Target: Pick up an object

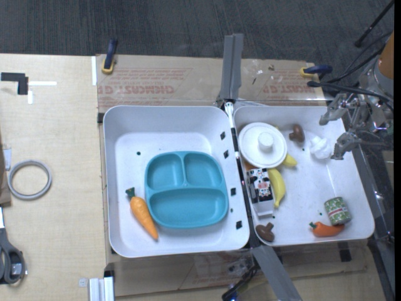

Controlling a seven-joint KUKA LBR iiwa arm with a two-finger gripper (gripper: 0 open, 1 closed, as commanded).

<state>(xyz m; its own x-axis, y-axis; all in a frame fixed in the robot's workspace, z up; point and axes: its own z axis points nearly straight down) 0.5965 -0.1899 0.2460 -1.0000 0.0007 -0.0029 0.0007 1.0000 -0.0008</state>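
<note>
My gripper [334, 133] hangs over the right bin [360, 231] near its far right corner, open, with nothing between its fingers. A small white crumpled object [319, 147] lies just left of the lower fingertip [339, 152]. In the same bin lie a round white lid [264, 143], a yellow banana [277, 185], a small printed box [260, 185], a brown piece [296, 133] at the back, another brown piece [266, 232] at the front, a green can [338, 210] and an orange vegetable [326, 229].
The left bin [119, 168] holds a blue divided plate [186, 189] and an orange carrot [143, 215]. On the bench to the left lie a roll of tape [27, 179] and scissors [11, 265]. A grey divider bar [232, 68] runs between the bins.
</note>
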